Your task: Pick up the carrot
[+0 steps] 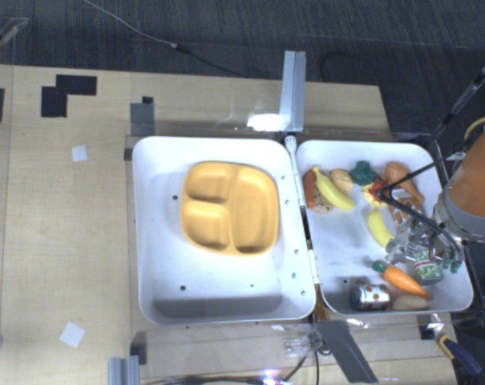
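- Bench [58,239]: pale wood surface, bearing two shallow white bins side by side.
- Left bin [158,215]: holds one yellow compartment tray [230,207], lying flat near the bin's middle, three recesses facing up.
- Right bin [338,263]: holds a scatter of toy foods and small items.
- Carrot [406,280]: orange with a green top end, lying on its side near the right bin's front edge, tip pointing toward the right front corner.
- Metal can [372,297]: on its side at the front of the right bin, just beside the carrot on the left.
- Bananas: one [335,189] near the bin's back left, a second [378,227] nearer the middle.
- Green item [363,171] and orange-red item [398,174]: at the back of the right bin.
- Arm [474,187]: orange band at the right edge, over the right bin.
- Pincer [418,247]: low over the right bin, just behind the carrot; how far it is spread cannot be told amid the clutter; nothing is seen between its tips.
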Available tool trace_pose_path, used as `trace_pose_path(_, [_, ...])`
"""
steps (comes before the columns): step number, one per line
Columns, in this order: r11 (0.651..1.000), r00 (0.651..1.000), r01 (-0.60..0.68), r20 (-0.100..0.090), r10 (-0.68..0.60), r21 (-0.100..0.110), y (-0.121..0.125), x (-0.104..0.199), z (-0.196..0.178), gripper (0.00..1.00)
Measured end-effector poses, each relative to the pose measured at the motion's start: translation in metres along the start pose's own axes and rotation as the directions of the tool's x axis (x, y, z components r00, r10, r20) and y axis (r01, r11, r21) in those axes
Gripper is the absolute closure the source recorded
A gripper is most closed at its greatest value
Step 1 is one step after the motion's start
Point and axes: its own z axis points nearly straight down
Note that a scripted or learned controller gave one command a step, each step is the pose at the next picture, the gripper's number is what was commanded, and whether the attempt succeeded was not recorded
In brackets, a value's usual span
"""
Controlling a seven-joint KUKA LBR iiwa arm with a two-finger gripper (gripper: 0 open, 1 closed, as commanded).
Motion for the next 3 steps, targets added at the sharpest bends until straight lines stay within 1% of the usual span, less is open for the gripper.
trace_pose_path(1, [0.998,0.998,-0.057,-0.007,0.057,-0.002,0.060,-0.036,0.046,1.00])
trace_pose_path(2, [0.998,0.998,-0.059,-0.005,0.059,-0.001,0.058,-0.037,0.045,0.00])
trace_pose_path(3, [0.997,0.997,-0.081,0.011,0.081,-0.004,0.030,0.006,0.049,0.00])
